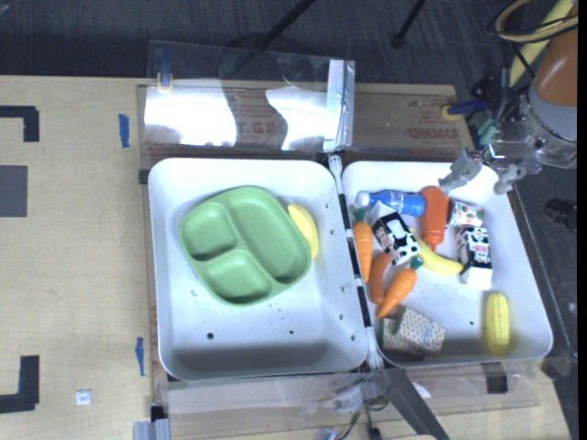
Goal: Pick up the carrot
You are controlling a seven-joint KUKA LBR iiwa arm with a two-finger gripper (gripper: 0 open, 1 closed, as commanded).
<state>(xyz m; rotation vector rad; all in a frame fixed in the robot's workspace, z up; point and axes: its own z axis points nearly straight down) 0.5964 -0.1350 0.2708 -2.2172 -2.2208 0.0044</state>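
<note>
Carrot was seen in the right bin, close to the wall between the two bins. It was orange, fat at one end and thin at the other, with its thin tip pointing down toward the front. It was laid at a slant, just above a small patterned packet.

Two white bins were counted, side by side. In the left bin, one green tray with three parts was seen, and one yellow thing was tucked against its right edge.

In the right bin, many toys were piled together. One more long orange piece was seen beside the carrot, next to the wall, and one orange-red tube shape was stood further back. One blue and white bottle was laid near the back. One banana was laid across the middle. One corn cob was set alone near the front right corner. Two small cartons with black and white marks were counted too.

The gripper was held over the back right corner of the right bin, well apart from the carrot. Its two fingers were spread apart, and nothing was held between them.
</note>
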